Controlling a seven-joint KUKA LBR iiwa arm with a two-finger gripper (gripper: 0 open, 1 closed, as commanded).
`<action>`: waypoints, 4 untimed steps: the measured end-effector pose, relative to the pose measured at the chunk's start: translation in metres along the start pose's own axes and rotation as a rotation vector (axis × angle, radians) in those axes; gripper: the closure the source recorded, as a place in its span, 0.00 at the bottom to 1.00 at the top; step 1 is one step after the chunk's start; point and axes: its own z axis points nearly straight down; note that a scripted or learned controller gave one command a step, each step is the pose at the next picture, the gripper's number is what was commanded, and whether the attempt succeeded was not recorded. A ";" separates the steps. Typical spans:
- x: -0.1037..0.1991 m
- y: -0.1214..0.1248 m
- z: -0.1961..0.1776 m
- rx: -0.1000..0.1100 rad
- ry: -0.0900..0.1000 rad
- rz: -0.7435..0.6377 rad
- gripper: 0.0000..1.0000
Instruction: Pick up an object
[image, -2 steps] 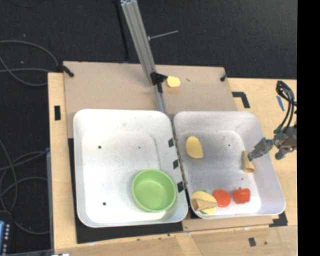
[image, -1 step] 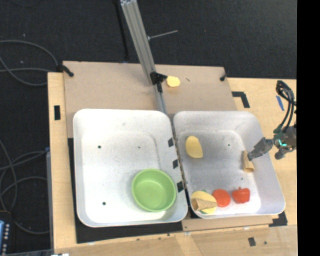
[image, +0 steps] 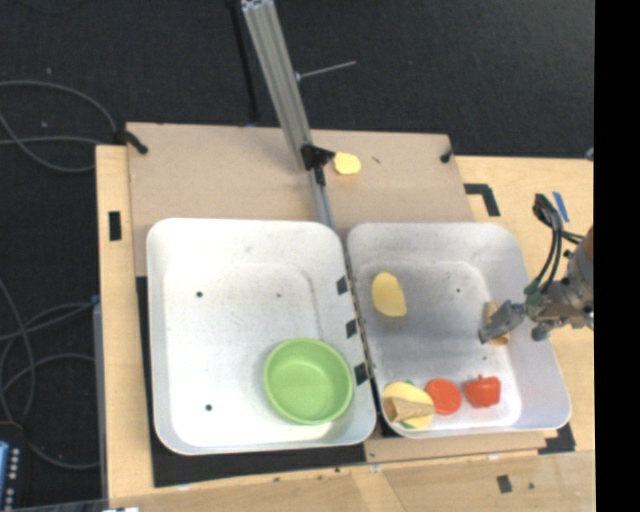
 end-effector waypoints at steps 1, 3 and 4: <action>0.008 -0.002 0.059 0.000 0.001 0.000 0.00; 0.015 0.001 0.103 -0.009 0.001 0.004 1.00; 0.007 0.006 0.056 -0.011 -0.002 -0.004 1.00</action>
